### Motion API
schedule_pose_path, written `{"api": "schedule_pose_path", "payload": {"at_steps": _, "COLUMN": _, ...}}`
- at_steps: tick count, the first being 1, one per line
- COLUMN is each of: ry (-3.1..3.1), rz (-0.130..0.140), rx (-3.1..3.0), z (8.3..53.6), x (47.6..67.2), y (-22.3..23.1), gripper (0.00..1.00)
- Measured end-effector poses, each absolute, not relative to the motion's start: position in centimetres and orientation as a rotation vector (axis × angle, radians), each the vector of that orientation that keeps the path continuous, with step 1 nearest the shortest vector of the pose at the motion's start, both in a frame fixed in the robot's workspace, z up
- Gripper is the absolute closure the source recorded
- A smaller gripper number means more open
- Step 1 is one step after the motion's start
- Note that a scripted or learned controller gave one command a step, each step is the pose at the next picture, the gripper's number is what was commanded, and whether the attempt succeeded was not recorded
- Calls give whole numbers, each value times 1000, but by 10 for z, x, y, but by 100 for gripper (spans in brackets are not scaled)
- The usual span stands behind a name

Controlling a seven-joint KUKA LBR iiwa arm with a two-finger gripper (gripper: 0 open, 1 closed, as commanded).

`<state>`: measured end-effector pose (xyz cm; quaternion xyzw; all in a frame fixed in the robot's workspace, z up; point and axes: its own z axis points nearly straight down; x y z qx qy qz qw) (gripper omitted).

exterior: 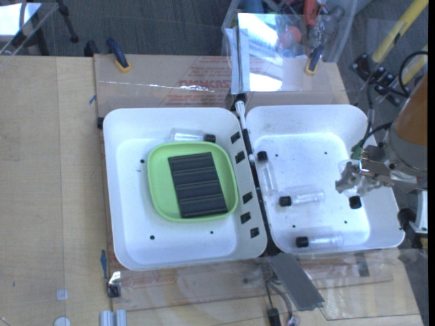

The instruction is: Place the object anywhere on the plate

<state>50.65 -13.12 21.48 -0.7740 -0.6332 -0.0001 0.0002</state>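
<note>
A light green square plate (158, 182) lies in the left bin (129, 236). A dark grey ridged block (197, 184) rests flat on the plate and covers most of its middle. My gripper (351, 179) hangs over the right edge of the right bin (326, 124), far from the plate. Several clear vials with black caps lie in the right bin: one (302, 199) near the middle, one (319, 240) by the front wall, one (265, 172) along the left wall. A small black piece (355, 202) sits just below the gripper.
Another clear vial (189, 136) lies in the left bin behind the plate. A row of black clips (245, 199) runs along the divider between the bins. A clear plastic box of clutter (292, 32) stands behind the right bin.
</note>
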Motion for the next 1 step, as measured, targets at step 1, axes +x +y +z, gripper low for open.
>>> {"api": "schedule_pose_path", "payload": {"at_steps": 1, "ry": -1989, "rz": 0, "rx": -2432, "z": 215, "x": 506, "y": -131, "gripper": 0}}
